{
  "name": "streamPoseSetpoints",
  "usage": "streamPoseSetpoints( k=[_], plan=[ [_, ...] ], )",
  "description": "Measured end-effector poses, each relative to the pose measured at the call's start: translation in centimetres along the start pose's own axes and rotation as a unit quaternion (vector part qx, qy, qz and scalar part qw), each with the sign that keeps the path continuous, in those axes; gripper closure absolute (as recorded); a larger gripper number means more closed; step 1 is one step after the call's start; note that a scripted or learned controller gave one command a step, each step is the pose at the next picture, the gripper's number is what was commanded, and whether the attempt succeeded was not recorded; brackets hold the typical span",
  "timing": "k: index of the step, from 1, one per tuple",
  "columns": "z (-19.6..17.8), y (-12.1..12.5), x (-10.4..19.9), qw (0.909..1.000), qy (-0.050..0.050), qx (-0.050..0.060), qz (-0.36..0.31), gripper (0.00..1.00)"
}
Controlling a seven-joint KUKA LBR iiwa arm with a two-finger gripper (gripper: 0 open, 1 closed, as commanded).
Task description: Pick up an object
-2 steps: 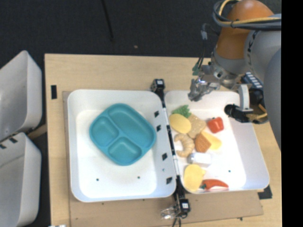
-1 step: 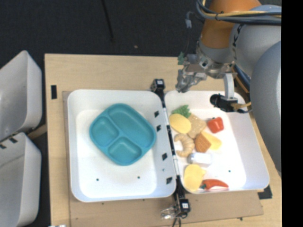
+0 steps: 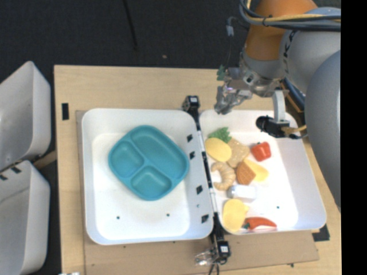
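In the camera view my gripper [image 3: 225, 105] hangs over the far left corner of the right bin [image 3: 298, 193], above the bin's rim, with nothing visible between its fingers. Just below it in the bin lie a green leafy piece [image 3: 221, 134] and a yellow oval [image 3: 218, 149]. Further toward the front sit a red pepper [image 3: 261, 150], an orange wedge [image 3: 246, 172], a tan shrimp-like piece [image 3: 223, 175], a white piece [image 3: 243, 192], a yellow round [image 3: 234, 213] and a red chili [image 3: 261, 223].
The left bin [image 3: 97, 211] holds a teal divided plate [image 3: 149, 161]. A ridge with black clips [image 3: 200, 171] separates the two bins. The wooden bench [image 3: 126, 85] frames both, and white blocks [image 3: 20, 113] stand at the far left.
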State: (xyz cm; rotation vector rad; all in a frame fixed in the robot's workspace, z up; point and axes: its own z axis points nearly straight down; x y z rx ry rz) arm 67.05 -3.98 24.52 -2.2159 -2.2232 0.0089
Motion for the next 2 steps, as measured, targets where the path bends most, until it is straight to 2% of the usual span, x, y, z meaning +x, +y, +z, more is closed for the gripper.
streamPoseSetpoints(
  k=[1,2],
  plan=[
    [1.1,-0.6,-1.0,1.0000,0.000,0.000,0.002,1.00],
    [1.7,0.6,-0.1,1.0000,0.000,-0.001,0.000,1.00]
  ],
)
